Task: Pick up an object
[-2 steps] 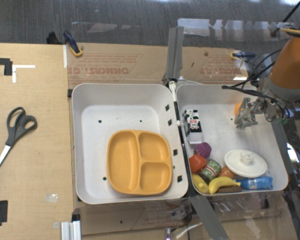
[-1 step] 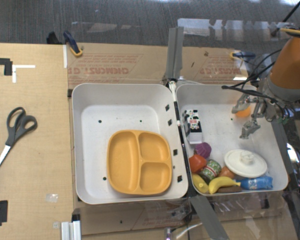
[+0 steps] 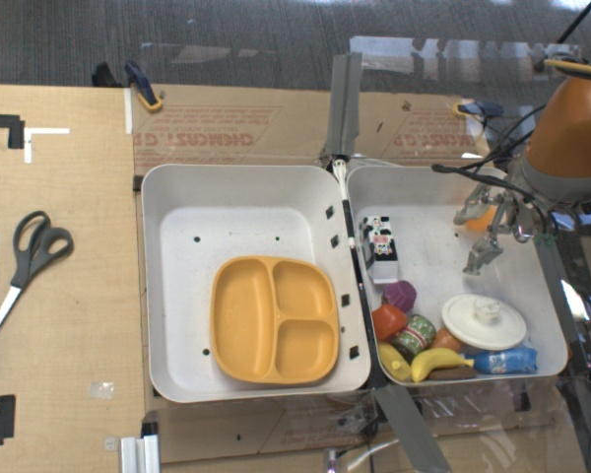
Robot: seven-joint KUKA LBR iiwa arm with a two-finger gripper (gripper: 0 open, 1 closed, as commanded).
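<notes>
Metal two-finger gripper (image 3: 492, 233) hangs over the upper right part of the right white plastic bin (image 3: 428, 197), its thin silvery fingers spread a little; whether anything sits between them I cannot tell, though a small orange patch (image 3: 481, 219) shows just behind them. Below it in that bin lie a round white lid with a knob (image 3: 484, 321), a yellow plastic banana (image 3: 435, 364), a blue tube (image 3: 504, 363), a green-labelled can (image 3: 415, 335), a red-orange rounded piece (image 3: 388, 320), a purple rounded toy (image 3: 400, 294) and a black-and-white box (image 3: 378, 238). In the left white bin (image 3: 167, 264) rests a smooth yellow three-section plate (image 3: 274, 319). Grey-handled scissors (image 3: 28, 259) lie on the wooden bench.
</notes>
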